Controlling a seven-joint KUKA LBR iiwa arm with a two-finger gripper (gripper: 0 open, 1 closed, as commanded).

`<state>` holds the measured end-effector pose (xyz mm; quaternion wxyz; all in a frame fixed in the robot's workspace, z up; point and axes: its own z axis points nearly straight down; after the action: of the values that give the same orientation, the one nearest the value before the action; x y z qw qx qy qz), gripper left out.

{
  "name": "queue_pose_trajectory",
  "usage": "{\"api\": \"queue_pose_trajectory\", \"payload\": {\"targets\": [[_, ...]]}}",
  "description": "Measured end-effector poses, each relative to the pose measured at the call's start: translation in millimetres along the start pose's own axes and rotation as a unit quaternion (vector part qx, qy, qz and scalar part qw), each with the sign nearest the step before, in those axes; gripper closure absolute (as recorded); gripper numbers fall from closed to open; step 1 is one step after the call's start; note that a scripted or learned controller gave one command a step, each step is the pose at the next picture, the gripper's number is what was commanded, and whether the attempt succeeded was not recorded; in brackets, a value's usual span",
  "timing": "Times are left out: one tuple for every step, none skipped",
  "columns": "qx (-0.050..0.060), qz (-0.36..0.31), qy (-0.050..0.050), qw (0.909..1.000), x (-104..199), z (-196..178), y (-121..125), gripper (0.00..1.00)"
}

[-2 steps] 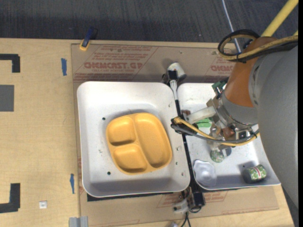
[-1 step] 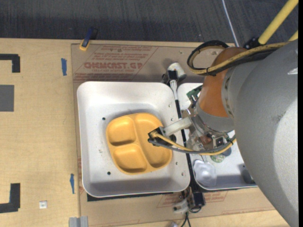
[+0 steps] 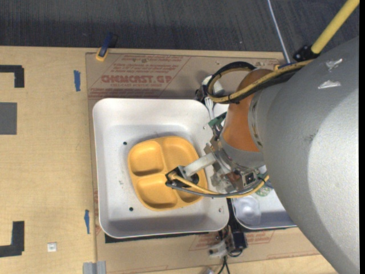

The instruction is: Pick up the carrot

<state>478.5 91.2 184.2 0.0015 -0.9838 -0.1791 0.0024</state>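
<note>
A yellow divided plate [image 3: 159, 170] lies in the left white bin [image 3: 114, 124], towards its right side. My gripper [image 3: 229, 177] hangs at the divide between the two bins, just right of the plate, beneath the orange band of the wrist. The big grey arm covers most of the right bin [image 3: 259, 217]; whatever lies under it there is hidden.
The left bin's floor is bare white around the plate on its left and far sides. A small pale greenish thing [image 3: 263, 191] peeks out at the arm's edge in the right bin. Brown cardboard [image 3: 137, 76] lies under the bins on the bench.
</note>
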Motion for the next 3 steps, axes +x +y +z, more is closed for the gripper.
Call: {"api": "queue_pose_trajectory", "payload": {"targets": [[-0.001,-0.029,0.002,0.9996,21.7,-20.1,-56.4,1.0],[-0.001,-0.053,0.002,0.9986,28.2,-65.1,-35.7,1.0],[-0.001,-0.058,0.0,0.9983,-3.6,-76.2,10.8,1.0]]}}
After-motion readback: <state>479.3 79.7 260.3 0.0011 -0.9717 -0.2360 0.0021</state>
